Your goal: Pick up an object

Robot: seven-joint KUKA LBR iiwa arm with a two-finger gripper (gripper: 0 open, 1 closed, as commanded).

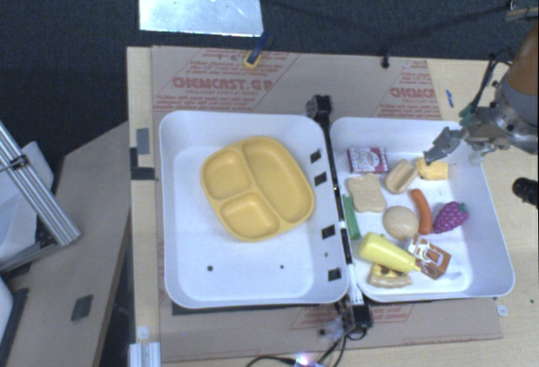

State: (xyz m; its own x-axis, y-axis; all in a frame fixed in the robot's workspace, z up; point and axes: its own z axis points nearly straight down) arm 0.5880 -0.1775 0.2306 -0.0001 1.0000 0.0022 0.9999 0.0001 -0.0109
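Bench [210,75], cardboard-topped, carries two white bins side by side. Left bin [189,273] sits well left of the fingers and holds a yellow divided plate [257,187], three compartments, nothing in them. Right bin [497,260] lies under and below-left of the fingers and holds the toy food. Arm [524,79] comes in from the right, orange band at the frame edge, grey wrist below it. Gripper [437,149] hangs over the right bin's upper right part, grey fingers [440,144] pointing down-left. Can't tell whether the fingers are spread or pressed together; they read as one blurred grey wedge. No item visibly between them.

Items relative to the fingers:
- yellow bottle [386,252], lying tilted, well below and left
- bread slice [366,193], below-left, beside the bin's left wall
- pink carton [367,159], left, near the top wall
- hot dog bun [401,176], just below-left, close
- round roll [401,222], below
- purple grapes [450,215], below, slightly right
- orange sausage [421,210], below, between roll and grapes
- cheese wedge [434,170], pale yellow, just below the fingertips; touching or not, can't tell
- orange-and-white packet [431,259], far below, touching the bottle's end
- brown pretzel-like piece [387,277], farthest below, by the bin's front wall
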